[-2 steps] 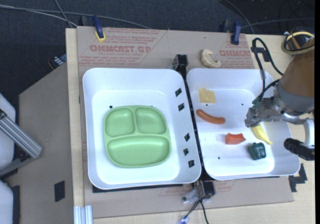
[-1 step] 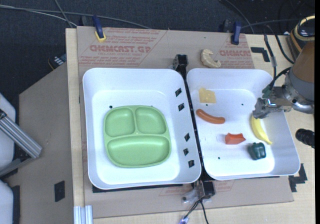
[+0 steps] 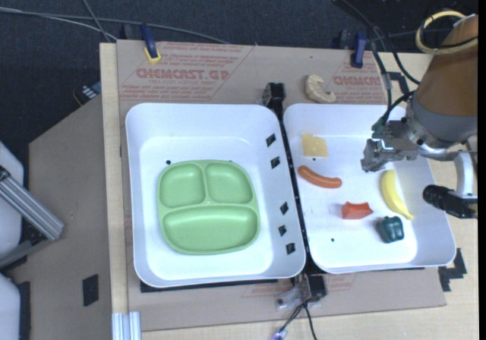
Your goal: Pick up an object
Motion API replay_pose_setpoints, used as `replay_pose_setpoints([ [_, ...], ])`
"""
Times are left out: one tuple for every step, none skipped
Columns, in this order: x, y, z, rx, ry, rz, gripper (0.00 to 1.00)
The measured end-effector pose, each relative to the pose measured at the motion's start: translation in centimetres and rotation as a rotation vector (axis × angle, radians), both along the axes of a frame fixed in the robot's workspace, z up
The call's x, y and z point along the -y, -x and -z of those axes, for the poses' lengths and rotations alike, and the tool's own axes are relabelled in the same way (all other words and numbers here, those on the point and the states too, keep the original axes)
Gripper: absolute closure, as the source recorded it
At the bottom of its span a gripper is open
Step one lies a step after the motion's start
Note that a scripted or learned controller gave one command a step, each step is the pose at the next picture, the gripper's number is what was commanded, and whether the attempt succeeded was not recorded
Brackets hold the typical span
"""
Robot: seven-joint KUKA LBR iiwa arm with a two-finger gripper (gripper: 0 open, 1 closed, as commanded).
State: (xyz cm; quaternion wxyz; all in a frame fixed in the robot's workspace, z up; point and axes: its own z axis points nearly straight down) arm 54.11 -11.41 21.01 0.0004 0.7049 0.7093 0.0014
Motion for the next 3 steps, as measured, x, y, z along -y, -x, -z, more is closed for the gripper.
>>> replay_pose_setpoints([
  [-5.7,-1.1,-1.2,0.000,0.000,0.000,1.00],
  [-11.9,-2.1,-1.9,-0.001,-0.001,-0.001,1.00],
  [-16.9,-2.6,-2.8,-0.001,-0.001,0.000,1.00],
])
